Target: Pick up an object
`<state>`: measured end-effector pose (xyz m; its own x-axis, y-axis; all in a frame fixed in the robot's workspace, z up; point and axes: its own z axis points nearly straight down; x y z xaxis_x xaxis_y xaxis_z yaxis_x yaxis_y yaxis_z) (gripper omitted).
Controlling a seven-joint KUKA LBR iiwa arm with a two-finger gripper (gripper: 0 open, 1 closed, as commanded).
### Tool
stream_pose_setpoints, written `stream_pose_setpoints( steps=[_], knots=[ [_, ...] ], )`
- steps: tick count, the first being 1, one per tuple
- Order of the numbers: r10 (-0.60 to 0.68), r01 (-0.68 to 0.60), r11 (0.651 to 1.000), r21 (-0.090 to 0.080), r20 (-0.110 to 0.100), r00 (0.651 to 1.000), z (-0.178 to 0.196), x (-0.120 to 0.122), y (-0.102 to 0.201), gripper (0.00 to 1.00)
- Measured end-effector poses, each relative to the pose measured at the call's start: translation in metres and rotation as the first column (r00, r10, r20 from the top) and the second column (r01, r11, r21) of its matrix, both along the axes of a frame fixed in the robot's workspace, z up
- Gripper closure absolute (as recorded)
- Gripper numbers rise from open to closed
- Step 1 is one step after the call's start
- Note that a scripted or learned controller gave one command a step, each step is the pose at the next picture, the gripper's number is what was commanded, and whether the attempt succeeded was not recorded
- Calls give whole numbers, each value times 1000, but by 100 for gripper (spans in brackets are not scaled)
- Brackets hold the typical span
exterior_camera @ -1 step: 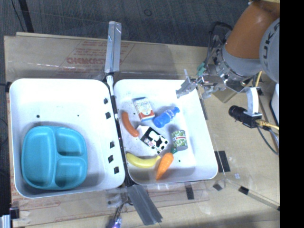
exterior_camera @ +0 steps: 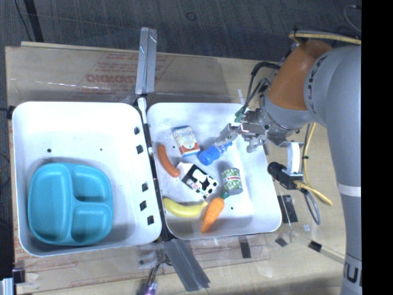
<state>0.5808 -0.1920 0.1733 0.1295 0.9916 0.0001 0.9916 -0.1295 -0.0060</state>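
My fingers (exterior_camera: 236,131) hang low over the upper right part of the right shallow white bin (exterior_camera: 261,217), near its right wall; whether they are spread or closed I cannot tell, and nothing shows between them. Just beside them lies a small blue plastic bottle (exterior_camera: 210,154). Around it crowd a white carton with orange print (exterior_camera: 184,139), an orange sausage (exterior_camera: 167,160), a black-and-white patterned block (exterior_camera: 200,181), a green tin (exterior_camera: 231,180), a yellow banana (exterior_camera: 183,208) and an orange carrot (exterior_camera: 212,213). My grey arm (exterior_camera: 334,91) reaches in from the right. The left bin (exterior_camera: 80,118) holds a turquoise divided tray (exterior_camera: 70,203). Both bins sit on the pale wooden tabletop (exterior_camera: 313,226).
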Motion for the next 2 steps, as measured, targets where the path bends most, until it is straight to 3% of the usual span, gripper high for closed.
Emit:
stream_pose_setpoints(
  steps=[1, 2],
  knots=[
    [15, -15, 1000, 0, 2, 1000, -82, 5, 8, 0],
    [18, -18, 1000, 1, -1, 1000, -72, 5, 8, 100]
  ],
)
